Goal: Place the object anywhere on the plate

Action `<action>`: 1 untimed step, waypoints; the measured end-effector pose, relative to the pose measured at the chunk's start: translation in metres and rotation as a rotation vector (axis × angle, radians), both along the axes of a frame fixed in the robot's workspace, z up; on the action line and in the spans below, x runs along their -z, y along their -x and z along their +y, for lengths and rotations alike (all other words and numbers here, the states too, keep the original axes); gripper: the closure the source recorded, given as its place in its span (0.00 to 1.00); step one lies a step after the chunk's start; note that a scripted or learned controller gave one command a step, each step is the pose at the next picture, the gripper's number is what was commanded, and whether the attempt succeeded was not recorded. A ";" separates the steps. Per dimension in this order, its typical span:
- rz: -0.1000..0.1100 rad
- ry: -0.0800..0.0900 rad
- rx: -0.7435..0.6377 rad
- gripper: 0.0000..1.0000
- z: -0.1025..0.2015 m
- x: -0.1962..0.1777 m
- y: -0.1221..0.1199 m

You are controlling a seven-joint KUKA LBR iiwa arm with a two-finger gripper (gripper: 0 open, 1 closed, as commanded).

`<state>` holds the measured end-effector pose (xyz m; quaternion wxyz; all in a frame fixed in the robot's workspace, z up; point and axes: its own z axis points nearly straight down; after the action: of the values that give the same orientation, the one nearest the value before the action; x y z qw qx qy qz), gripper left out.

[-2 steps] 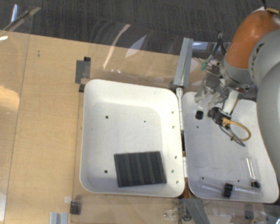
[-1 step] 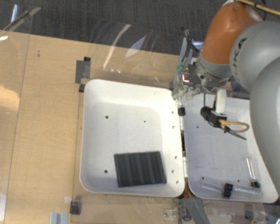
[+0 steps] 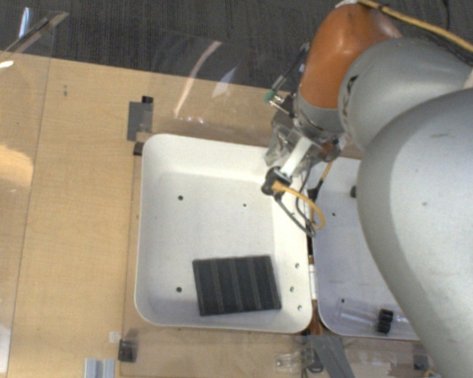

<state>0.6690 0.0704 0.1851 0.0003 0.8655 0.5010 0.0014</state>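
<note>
1 small item, a clear tube with a black cap (image 3: 377,320), lies flat in the right bin (image 3: 337,259) at the lower right of the frame, just beside the big grey arm (image 3: 432,209), and I take it to be the task's thing, though it is too small to be sure. It looks light, stiff and smooth, so likely to roll or slip. A pinch across its middle, square to its length, seems the safest hold. The dark ribbed slab (image 3: 236,285), presumably the plate, rests flat in the lower part of the left bin (image 3: 147,217), well apart from the tube with the 2 bins' shared walls between them. The jaws hang below the orange band over the left bin's upper right corner, with a yellow cable looping beside them. I cannot tell whether they are open or closed, and nothing is visibly held. Tan worktop (image 3: 70,211) surrounds both bins.
</note>
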 end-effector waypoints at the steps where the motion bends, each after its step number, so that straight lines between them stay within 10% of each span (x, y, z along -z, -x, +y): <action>1: 0.013 -0.005 -0.620 1.00 0.051 0.070 0.002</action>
<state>0.6669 0.1210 0.1151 -0.0054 0.6713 0.7411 -0.0028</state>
